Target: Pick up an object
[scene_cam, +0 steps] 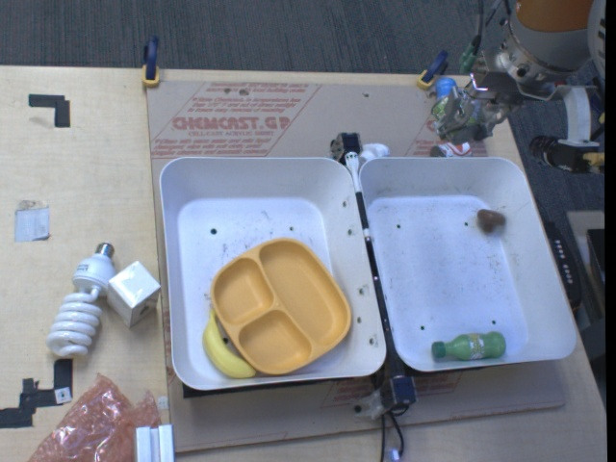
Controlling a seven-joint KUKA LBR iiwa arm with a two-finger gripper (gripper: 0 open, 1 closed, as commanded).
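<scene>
Green bottle (469, 346) lying flat in right bin (539, 248), cap pointing left; gripper (460, 115) beyond bin, grip unclear.

The robot arm (549, 17) comes in from the top right corner, with its orange band high up and a grey wrist under it. Its tool (460, 115) hangs low at the end, reaching left. The tool looks like a blurry tangle of parts.

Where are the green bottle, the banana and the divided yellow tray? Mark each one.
green bottle (472, 346), camera view, middle of its body.
banana (223, 352), camera view, the curved part showing beside the tray.
divided yellow tray (280, 305), camera view, its central divider.
</scene>
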